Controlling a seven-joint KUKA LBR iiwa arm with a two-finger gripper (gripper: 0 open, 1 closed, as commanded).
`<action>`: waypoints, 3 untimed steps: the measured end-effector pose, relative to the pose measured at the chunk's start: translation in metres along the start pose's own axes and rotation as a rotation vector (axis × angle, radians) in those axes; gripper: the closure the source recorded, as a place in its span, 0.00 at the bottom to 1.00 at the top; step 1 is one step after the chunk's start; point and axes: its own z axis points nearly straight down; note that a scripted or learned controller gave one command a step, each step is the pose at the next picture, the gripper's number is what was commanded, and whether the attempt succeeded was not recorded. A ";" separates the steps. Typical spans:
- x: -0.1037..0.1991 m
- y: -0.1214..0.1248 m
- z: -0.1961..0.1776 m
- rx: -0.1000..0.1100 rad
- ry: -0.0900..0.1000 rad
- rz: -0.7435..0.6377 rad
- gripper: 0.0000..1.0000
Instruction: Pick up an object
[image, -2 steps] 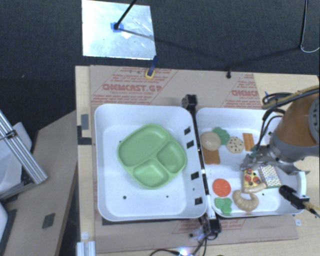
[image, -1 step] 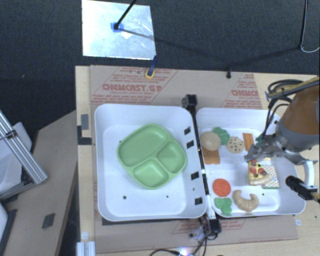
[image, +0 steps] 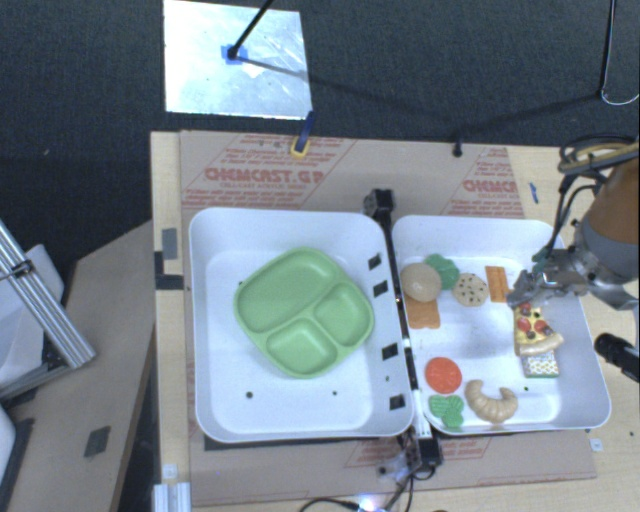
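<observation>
Two shallow white bins sit side by side on the bench. The left bin (image: 215, 300) holds a green divided plate (image: 303, 311) with three compartments, lying near its middle. The right bin (image: 590, 385) holds a scatter of toy food: a beige bun-like piece (image: 420, 281) just beside a green leafy piece (image: 442, 270), a speckled cookie (image: 470, 290), a small orange stick (image: 496, 283), an orange slab (image: 425, 314) partly under the bun, a red tomato slice (image: 444, 375), a croissant (image: 492, 401) near the front wall, another green piece (image: 447, 411) in the front left corner, and a pizza slice (image: 534, 331) toward the right side with a small speckled square (image: 542, 366) just below it. The gripper (image: 524, 292) reaches in from the right and hangs low just above the pizza slice's upper end, possibly touching it; nothing is clearly seen between the jaws, and whether they stand wide or narrow cannot be told from this slant.
</observation>
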 end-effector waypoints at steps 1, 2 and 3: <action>0.000 0.002 -0.037 0.001 0.001 -0.001 1.00; 0.056 -0.016 -0.035 0.005 0.004 -0.004 1.00; 0.116 -0.026 -0.028 0.007 0.005 -0.005 1.00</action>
